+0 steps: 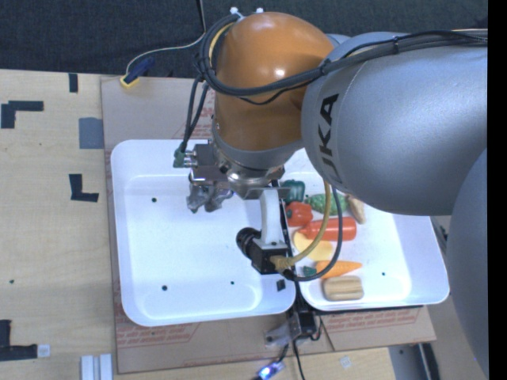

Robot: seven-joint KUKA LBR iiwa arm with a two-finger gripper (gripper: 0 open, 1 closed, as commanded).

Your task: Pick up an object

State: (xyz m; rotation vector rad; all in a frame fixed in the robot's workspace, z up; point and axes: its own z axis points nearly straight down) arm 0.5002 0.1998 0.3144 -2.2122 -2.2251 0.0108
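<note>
My hand [207, 200] hangs over the left bin [150, 291], mid-frame. I cannot tell its grip. Toy food [329, 229] fills the right bin [420, 287].

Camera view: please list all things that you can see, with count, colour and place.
Bins: two, white, side by side on the bench.
Toy foods: several, in the right bin, partly hidden by the arm; among them a red piece, an orange carrot, a tan piece and a dark green piece.
Cardboard: one sheet, brown, under the bins.
Cable: one, with a blue and yellow end, upper left.
Arm: one, grey with an orange band, reaching in from the right.
Gripper: one, grey, over the left bin.
</note>
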